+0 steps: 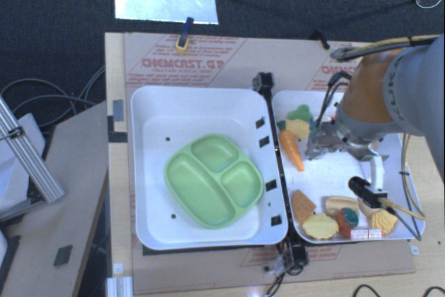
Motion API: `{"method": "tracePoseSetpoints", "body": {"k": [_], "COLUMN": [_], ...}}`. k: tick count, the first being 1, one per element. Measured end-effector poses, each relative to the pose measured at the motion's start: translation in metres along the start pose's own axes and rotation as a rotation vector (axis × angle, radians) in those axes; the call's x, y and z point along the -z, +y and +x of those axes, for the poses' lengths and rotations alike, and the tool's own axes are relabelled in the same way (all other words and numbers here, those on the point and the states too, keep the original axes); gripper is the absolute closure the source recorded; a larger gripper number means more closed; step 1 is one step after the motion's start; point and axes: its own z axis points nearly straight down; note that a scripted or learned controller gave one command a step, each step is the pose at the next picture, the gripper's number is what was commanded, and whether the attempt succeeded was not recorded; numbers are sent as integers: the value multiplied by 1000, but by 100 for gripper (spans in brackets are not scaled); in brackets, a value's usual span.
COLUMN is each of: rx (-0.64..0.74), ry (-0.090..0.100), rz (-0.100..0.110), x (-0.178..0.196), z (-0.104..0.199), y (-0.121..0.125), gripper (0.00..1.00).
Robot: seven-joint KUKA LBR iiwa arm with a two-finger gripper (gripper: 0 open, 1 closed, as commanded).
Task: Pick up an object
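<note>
The right bin [334, 170] holds toy food. An orange carrot [291, 149] lies near its left wall, with a green broccoli [300, 112] and a pale yellow piece [297, 127] above it. Along the front edge sit a tan cracker-like piece [302, 204], a yellow round piece [320, 226], a beige bun [341, 204], a red and teal piece [346, 218] and a yellow corn piece [384, 221]. My gripper [318, 147] is low in the right bin, just right of the carrot. Nothing shows between its tips.
The left bin [160, 122] holds a green divided plate [213, 179]. A black divider with clips [270, 149] runs between the bins. The grey and orange arm [389, 90] covers the right bin's upper right part.
</note>
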Motion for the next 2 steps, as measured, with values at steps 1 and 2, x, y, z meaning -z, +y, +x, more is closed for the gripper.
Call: {"method": "tracePoseSetpoints", "body": {"k": [1,2], "rx": [0,5], "ry": [2,1], "rz": [1,-2], "x": [45,93], "z": [-6,-11], "y": [-1,9], "gripper": [100,100]}}
